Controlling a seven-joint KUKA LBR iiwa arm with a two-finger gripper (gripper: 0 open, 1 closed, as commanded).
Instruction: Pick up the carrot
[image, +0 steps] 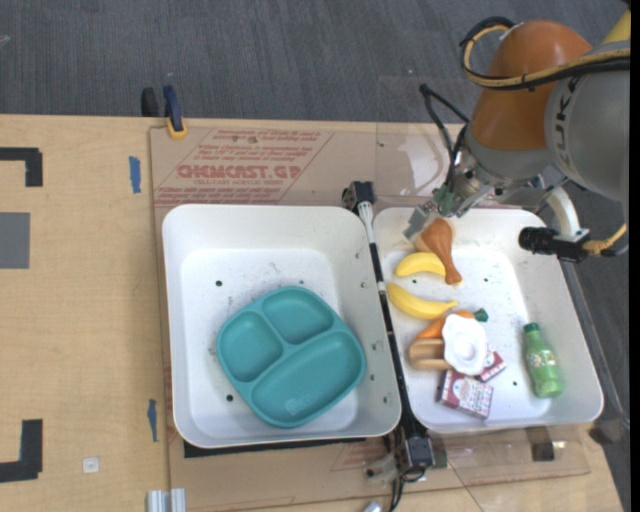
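Bench (80, 300): light wood top, carrying a cardboard sheet (250, 160) with red print along its far edge, and two shallow white bins side by side.

Arm (560, 100): enters over the far right corner of the bench, orange band above the wrist, leaning over the far edge of the right bin.

Left bin (200, 240): holds one teal divided plate (290, 355), lying toward the near side. Nothing else in it.

Right bin (570, 330): crowded. A green bottle (542, 358) lies near its right wall. Two yellow bananas (420, 298) sit by the left wall. A brown drumstick (438, 243) lies at the far left, just beside the gripper. A fried egg (466, 343) rests on top of the pile in the middle, with a red-and-white packet (468, 392) toward the near edge.

Carrot (436, 328): only a small orange sliver visible, near the middle of the right bin, tucked under the egg and just near-side of the lower banana. Mostly covered.

Gripper (440, 205): low over the far left corner of the right bin, above the drumstick. Finger opening: cannot tell from this angle. Nothing seen between them.

Progress, my judgement: pick not begun. Carrot lies in the bin, untouched; gripper is closer to the drumstick than the target. Left to do: shift toward the bin's middle, descend, close, lift. Risk: the egg overlaps the carrot and may get caught instead.
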